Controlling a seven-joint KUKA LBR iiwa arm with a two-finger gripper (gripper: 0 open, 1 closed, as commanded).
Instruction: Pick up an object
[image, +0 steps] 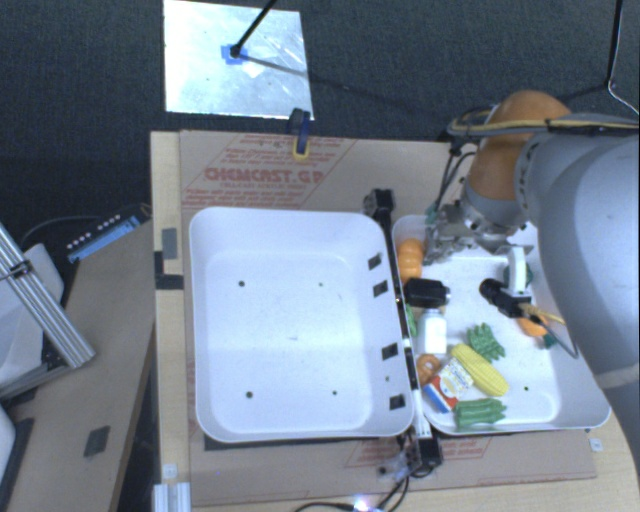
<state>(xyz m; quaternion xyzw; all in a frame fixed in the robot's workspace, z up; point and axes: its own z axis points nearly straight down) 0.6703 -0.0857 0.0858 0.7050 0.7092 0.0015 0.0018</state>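
The right bin (560, 395) holds several small things. An orange piece (410, 258) lies at its far left corner, with a black block (425, 293) just in front of it. Nearer the front are a white bottle (433, 328), a green leafy toy (487, 342), a yellow corn cob (481, 369), a small orange ball (428, 366), a red, white and blue packet (440, 392) and a green pod (480, 411). My gripper (438, 244) hangs low over the bin's far left part, right beside the orange piece. Nothing shows between its fingers.
The left bin (290, 320) stands beside the right one, with black clips (385, 290) along their shared wall. Both rest on a cardboard sheet (260, 165). The grey arm (585, 220) covers the right bin's far right side. A shiny plate (235, 60) lies beyond the bench.
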